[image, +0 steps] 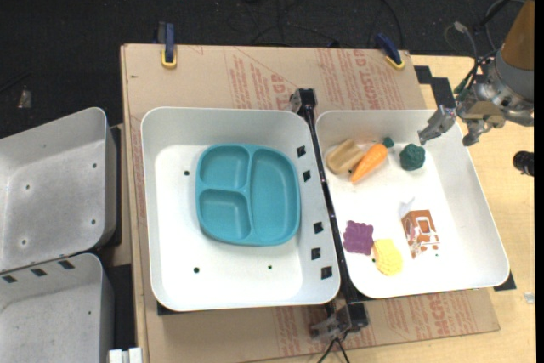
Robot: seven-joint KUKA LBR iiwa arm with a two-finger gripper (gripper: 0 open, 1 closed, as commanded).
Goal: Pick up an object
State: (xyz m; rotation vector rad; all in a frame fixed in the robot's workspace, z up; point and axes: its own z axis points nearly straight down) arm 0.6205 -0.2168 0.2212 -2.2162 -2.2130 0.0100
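Observation:
My gripper (451,129) hangs over the right bin's (476,191) far right corner, fingers spread open with nothing between them. Just left of it and lower lies a dark green ball (412,155). Further left rest an orange carrot (368,162) and a tan bread piece (343,155), touching each other. Toward the bin's near side lie a purple grape cluster (359,237), a yellow corn piece (388,257) and a small orange and white box (420,233).
The left bin (170,183) holds a teal divided plate (249,194). A black divider with clips (321,208) runs between the bins. Two clamps (168,45) hold the cardboard base at the back. Grey metal trays (51,183) lie at the far left.

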